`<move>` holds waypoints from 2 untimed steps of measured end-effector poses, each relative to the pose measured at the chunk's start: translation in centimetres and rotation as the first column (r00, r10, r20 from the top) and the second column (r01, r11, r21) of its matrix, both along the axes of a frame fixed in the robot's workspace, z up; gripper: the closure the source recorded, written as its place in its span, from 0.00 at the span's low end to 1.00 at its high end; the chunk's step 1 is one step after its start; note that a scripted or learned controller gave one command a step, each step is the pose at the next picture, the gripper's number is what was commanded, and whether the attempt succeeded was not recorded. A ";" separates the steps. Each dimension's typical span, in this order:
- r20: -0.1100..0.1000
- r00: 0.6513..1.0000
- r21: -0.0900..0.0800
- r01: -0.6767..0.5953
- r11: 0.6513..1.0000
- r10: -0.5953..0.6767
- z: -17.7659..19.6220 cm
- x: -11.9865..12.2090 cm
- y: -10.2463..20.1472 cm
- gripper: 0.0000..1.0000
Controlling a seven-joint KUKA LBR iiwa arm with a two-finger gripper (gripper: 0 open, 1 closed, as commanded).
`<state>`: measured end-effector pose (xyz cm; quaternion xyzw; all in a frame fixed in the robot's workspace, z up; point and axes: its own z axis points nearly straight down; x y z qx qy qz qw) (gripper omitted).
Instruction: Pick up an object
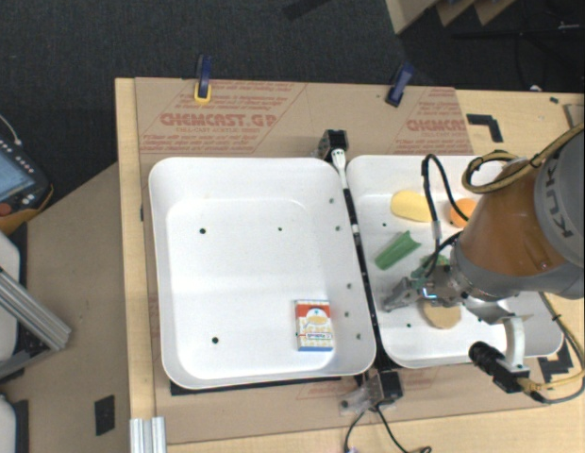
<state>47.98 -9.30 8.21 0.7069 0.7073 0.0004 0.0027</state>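
My gripper (403,293) reaches into the right bin (406,347) from the right, low over the bin floor. A green block (397,250) lies just above and left of the fingertips, apart from them. A tan round object (442,316) sits right below the wrist, partly hidden by it. A yellow oval object (412,205) and an orange object (461,210) lie at the back of the right bin. In the left bin (236,225), a small red and white box (313,326) rests near the front right corner.
The divider between the two bins (357,253) runs close to the left of the gripper. A black cable (432,187) loops over the right bin. Clamps (203,78) hold the cardboard at the back edge.
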 end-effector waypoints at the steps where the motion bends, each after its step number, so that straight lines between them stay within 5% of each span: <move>1: 0.016 1.000 0.001 -0.003 1.000 0.003 27.1 0.2 0.8 0.00; 2: -0.021 1.000 0.006 0.002 1.000 -0.002 9.4 -0.4 1.4 0.00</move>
